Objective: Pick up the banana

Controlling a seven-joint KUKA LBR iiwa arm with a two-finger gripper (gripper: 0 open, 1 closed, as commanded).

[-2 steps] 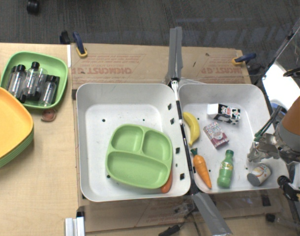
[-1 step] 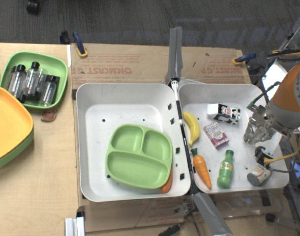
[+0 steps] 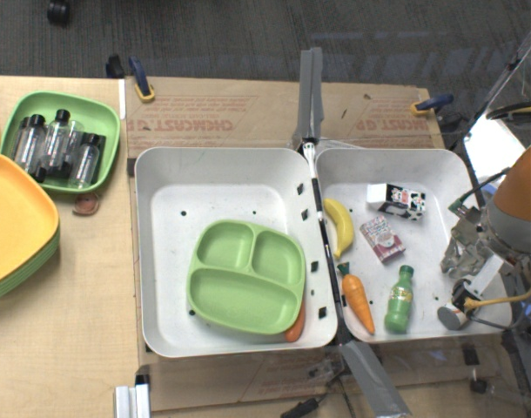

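Yellow and curved, the banana (image 3: 339, 225) is seen lying in the right bin (image 3: 440, 165) against its left wall, about halfway along. A carrot (image 3: 357, 302) lies just below it toward the near-left corner, with a green bottle (image 3: 399, 300) beside the carrot. A pink packet (image 3: 382, 238) and a small carton (image 3: 398, 199) are placed nearer the middle. The gripper (image 3: 464, 266) hangs at the bin's right edge, well apart from the banana; nothing is held, and how far it is open cannot be told.
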